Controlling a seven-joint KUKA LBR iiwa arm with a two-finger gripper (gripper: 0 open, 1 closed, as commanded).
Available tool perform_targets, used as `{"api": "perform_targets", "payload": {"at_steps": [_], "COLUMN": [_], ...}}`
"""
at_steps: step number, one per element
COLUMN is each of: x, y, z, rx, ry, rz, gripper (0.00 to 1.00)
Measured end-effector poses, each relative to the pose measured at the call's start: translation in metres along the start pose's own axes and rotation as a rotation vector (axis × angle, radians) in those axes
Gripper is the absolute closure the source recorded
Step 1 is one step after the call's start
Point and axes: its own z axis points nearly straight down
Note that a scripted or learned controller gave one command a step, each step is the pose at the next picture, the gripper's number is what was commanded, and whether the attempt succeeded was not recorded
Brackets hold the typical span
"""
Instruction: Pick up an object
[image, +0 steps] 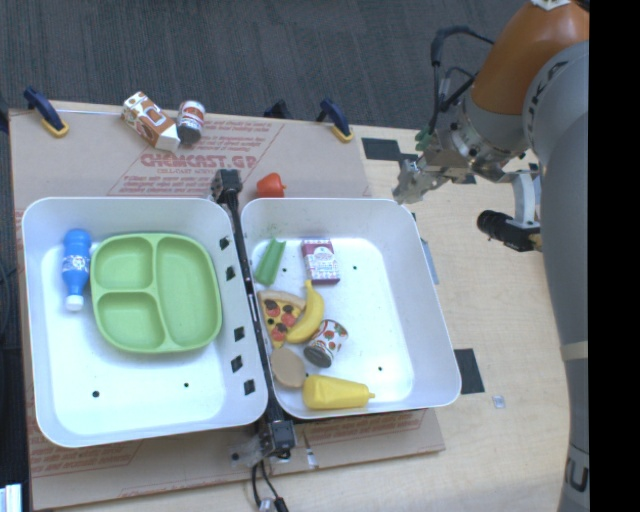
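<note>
The right bin (425, 300) holds a green cucumber piece (268, 260), a dark red box (321, 260), a pizza slice (279, 313), a banana (311, 312), a small can (325, 343), a brown round cookie (288, 368) and a yellow wedge (335, 393). My gripper (409, 186) hangs outside the bin, just beyond its far right corner, away from all of these objects. Nothing is seen in it.
The left bin (60, 400) carries a green divided plate (155, 292) and a blue bottle (76, 267). On the cardboard behind the bins lie a small carton (148, 118), a can (190, 120) and a red item (270, 184). Blue clamps (335, 117) grip the board's far edge.
</note>
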Motion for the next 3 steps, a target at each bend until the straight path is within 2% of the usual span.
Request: {"api": "perform_targets", "payload": {"at_steps": [1, 2, 3], "x": [0.052, 0.07, 0.124], "y": [-0.001, -0.001, -0.055], "z": [0.027, 0.039, 0.035], "rx": [0.007, 0.008, 0.007], "ry": [0.003, 0.002, 0.002], "rz": [-0.001, -0.001, -0.001], "gripper": [1.0, 1.0, 1.0]}}
